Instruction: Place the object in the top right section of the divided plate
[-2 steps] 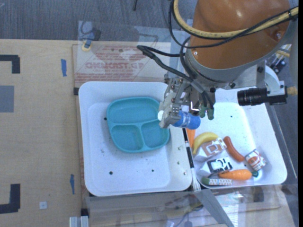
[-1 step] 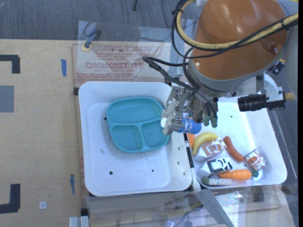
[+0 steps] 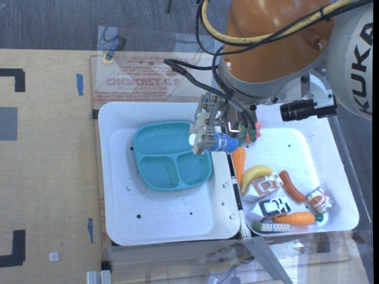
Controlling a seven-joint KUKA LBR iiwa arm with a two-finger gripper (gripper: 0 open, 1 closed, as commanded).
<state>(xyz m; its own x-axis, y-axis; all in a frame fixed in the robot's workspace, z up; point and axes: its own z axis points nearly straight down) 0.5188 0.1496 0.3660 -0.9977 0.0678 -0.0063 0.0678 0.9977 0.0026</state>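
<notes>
Using the plate (image 3: 169, 158) as the landmark: it is lying in the left bin (image 3: 118, 218), a teal divided plate with one large section on its far side and two smaller ones on its near side. Nothing is lying in any section.

Nearest the camera, to the plate's right and in the other bin (image 3: 340, 209), a carrot (image 3: 296, 219) is lying crosswise beside a dark packet (image 3: 273, 207). A little farther back a can (image 3: 320, 201), a sausage (image 3: 292, 186), a small box (image 3: 265, 186) and a banana (image 3: 256, 174) are crowding together, all well clear of the plate. A second carrot (image 3: 238, 161) is lying just across the bins' dividing rims from the plate's right edge, its long axis running near to far.

At the plate's far right edge the tool (image 3: 208, 136) is hanging over the rim, its fingers closing on a bottle (image 3: 222, 142), a small blue one with a white cap. The bottle is being held roughly level, long axis running left to right, cap pointing left toward the plate and base toward the right bin. It is sitting above the plate's right rim, beside the large far section; whether it is touching the plate I cannot tell.

Beyond, the arm (image 3: 275, 28) is leaning in, its orange band and cables covering the far corner of the right bin. The table (image 3: 47, 176) is stretching away left of the plate.
</notes>
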